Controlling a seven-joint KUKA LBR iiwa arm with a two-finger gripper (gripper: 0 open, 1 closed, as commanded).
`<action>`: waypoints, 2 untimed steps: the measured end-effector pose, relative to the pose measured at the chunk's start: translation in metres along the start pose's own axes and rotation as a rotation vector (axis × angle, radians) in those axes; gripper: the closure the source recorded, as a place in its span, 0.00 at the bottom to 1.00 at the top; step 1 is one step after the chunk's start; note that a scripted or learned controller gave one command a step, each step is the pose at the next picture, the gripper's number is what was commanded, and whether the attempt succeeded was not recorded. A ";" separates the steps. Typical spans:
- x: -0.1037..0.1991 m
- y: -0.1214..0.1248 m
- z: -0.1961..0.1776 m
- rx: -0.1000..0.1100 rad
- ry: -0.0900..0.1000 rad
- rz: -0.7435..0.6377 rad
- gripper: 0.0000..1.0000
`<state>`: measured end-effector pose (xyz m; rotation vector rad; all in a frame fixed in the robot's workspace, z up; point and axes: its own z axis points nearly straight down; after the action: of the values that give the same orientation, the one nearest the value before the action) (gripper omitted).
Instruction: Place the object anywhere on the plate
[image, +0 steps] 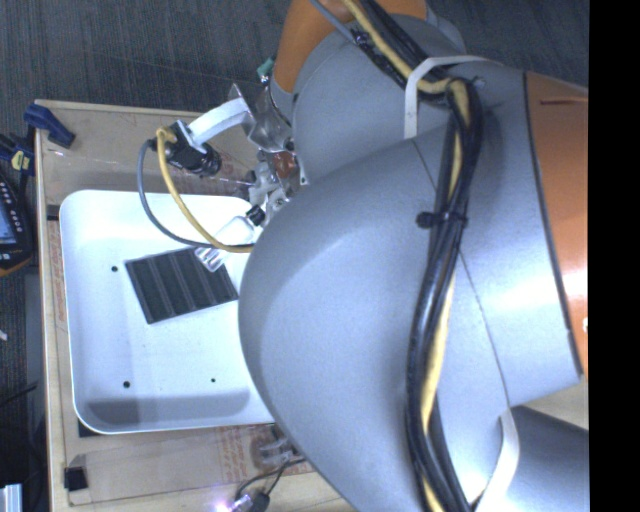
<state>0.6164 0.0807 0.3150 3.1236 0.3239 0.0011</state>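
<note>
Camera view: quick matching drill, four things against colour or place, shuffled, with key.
Things:
1. ribbed plate
2. bin
3. looped cable
4. arm

Descriptions:
A. white, shallow, on the bench
B. yellow and grey, hanging over the bin's top edge
C. dark, lying flat in the bin
D. grey, covering the right of the view

Pairs: 1-C, 2-A, 3-B, 4-D

A dark grey, flat, rectangular plate with fine parallel ridges (180, 284) lies on the floor of the white bin, in its upper middle part; it sits flat, turned at a slant to the bin's walls, its long edges running from upper left to lower right; its right end touches or passes under a small pale metallic piece (210, 258), too small and too hidden by the arm to identify; whether that piece is the object cannot be told.
</note>
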 end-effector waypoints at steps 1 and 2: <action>0.037 -0.010 -0.052 0.000 0.002 -0.001 1.00; 0.038 -0.010 -0.061 -0.007 0.006 -0.003 1.00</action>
<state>0.6514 0.0983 0.3764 3.1164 0.3285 0.0114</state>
